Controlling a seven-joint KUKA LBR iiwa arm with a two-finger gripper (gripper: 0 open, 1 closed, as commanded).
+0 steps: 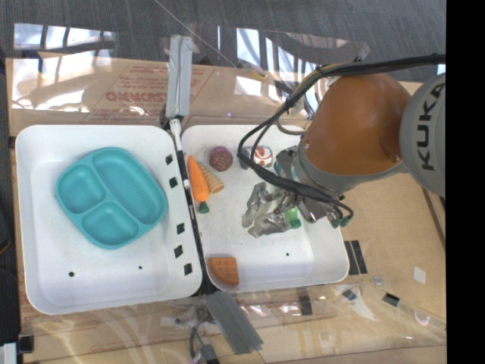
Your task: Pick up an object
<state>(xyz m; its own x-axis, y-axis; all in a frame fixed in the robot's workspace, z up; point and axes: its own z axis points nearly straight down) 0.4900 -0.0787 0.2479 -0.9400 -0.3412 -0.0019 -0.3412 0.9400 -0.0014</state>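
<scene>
Where the bench lies farthest from the gripper (265,217), the left bin (34,226) carries a teal divided plate (111,196) with three compartments, lying flat and well apart from the arm. Closer in, just past the wall where the two bins meet, a toy carrot (198,180) lies lengthwise at the left side of the right bin (322,260), its green end pointing toward the near rim, and a tan cone-shaped piece (215,181) rests against its right flank. Above and to the left of the gripper sits a dark red round item (221,157), and a small orange and white ball (262,156) lies almost straight above it, near the black cables that loop off the wrist. Below and to the left of the gripper, an orange waffle-textured piece (223,270) rests by the bin's near rim. The gripper itself hangs low over the middle of the right bin, its metal fingers pointing down and to the left, and a small green object (292,217) shows just to its right, close against the metal. Whether that green thing sits between the fingers or merely beside them cannot be told, since the parts blur together there; the fingers look drawn close, perhaps shut. To the right, the orange band (356,123) and grey arm (424,139) cover the bin's far corner.
</scene>
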